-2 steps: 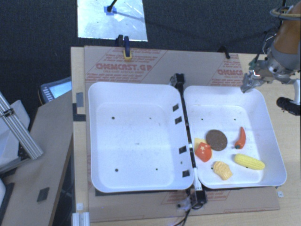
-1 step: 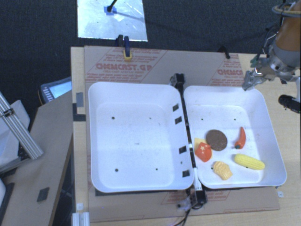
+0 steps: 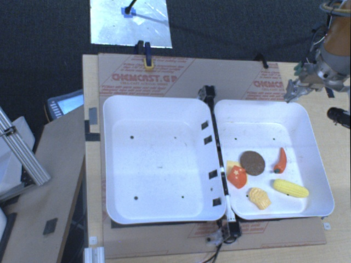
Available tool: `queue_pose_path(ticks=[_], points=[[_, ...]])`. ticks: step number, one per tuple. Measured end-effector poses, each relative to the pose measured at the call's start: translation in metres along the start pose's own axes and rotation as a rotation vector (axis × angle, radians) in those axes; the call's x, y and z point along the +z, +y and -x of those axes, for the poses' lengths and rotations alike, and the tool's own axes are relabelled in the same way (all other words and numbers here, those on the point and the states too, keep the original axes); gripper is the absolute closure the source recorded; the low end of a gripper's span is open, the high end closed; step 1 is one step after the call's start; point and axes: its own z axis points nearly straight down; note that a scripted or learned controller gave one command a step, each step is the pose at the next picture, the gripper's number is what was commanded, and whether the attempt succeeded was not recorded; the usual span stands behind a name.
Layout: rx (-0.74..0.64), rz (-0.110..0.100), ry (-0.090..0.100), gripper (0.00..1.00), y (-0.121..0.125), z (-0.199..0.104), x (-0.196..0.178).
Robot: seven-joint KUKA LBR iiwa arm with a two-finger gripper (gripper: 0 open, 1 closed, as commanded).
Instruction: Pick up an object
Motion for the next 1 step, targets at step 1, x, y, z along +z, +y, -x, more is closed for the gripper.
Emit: queue_pose_path(ticks=[1], points=[[0.014,-0.013,0.005,1.0,-0.0037,0.0017,0.007]])
